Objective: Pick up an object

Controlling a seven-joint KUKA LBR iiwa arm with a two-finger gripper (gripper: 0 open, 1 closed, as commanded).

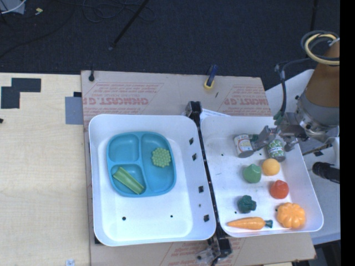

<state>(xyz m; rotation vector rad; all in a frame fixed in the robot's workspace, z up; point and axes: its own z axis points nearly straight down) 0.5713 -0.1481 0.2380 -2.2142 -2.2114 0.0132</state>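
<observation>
My gripper point(276, 139) hangs over the back of the right bin point(222, 148), reaching in from the right, and it is open. A small green-speckled jar point(275, 150) sits just below it, between the spread fingers, resting on the bin floor. A small can point(242, 144) lies to the jar's left. Close by are a yellow ball point(270, 167), a green fruit point(252, 173), a red tomato point(279, 189), a dark green broccoli point(247, 204), a carrot point(248, 223) and an orange pumpkin point(292, 215).
The left bin point(105, 204) holds a blue divided plate point(125, 148) with a round green item point(161, 157) and a green stalk point(127, 180). A raised divider point(201, 165) separates the bins. Cables and the arm's body point(321, 87) crowd the right side.
</observation>
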